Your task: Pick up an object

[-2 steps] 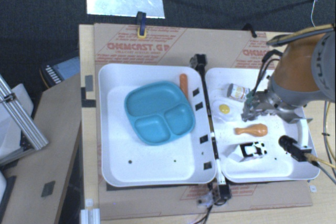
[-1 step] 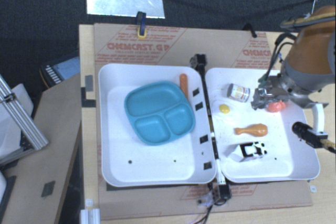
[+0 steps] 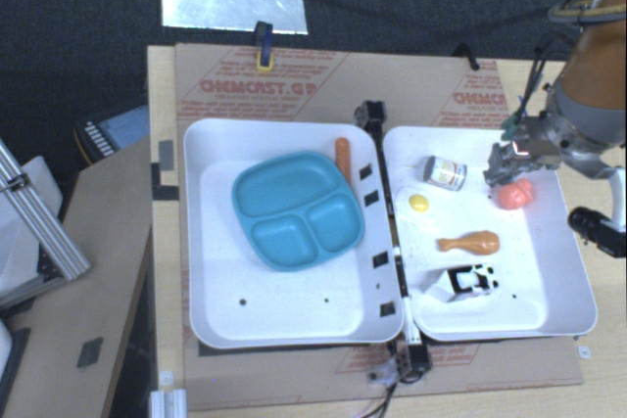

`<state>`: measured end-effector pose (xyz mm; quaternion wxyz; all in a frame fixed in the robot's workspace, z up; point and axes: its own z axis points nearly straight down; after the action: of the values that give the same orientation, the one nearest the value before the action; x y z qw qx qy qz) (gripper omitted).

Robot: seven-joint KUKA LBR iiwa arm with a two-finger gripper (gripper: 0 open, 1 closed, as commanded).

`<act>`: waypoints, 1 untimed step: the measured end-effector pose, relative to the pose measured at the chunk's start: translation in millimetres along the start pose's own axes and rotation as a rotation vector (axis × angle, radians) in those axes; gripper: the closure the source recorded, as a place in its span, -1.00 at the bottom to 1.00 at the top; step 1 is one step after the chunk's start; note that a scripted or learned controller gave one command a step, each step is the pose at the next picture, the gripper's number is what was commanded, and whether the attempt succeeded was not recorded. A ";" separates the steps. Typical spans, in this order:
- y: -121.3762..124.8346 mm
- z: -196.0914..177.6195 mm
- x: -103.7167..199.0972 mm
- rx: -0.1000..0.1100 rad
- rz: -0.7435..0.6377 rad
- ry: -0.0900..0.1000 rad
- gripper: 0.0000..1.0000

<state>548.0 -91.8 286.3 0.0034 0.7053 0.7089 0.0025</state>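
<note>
— Where were your fingers at that moment?

— My gripper hung low over the right shallow white plastic bin, near its far right corner. I couldn't tell how far apart the fingers stood; they were a dark blur from above, and I couldn't see anything between them.

— And the thing to pick?

— A soft pink rounded lump lay just below my fingertips and a touch to the right, close enough that I couldn't tell whether we were touching.

— What else was around you?

— To the left of my fingers lay a small white jar with a printed label, tipped on its side. Further down-left sat a little yellow ball. Well below me lay a tan drumstick-shaped toy, and beyond it a black-and-white cow-patterned toy.

— And the other bin?

— Far off to my left, the left shallow white plastic bin held a blue three-compartment plate, with a slim orange stick by the plate's far right edge.
</note>
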 end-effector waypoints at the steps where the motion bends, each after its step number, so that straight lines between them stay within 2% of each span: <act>1: 17.8 5.1 54.6 0.004 -0.005 0.002 1.00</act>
<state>565.6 -37.1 281.3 0.0011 0.7035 0.7107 0.0019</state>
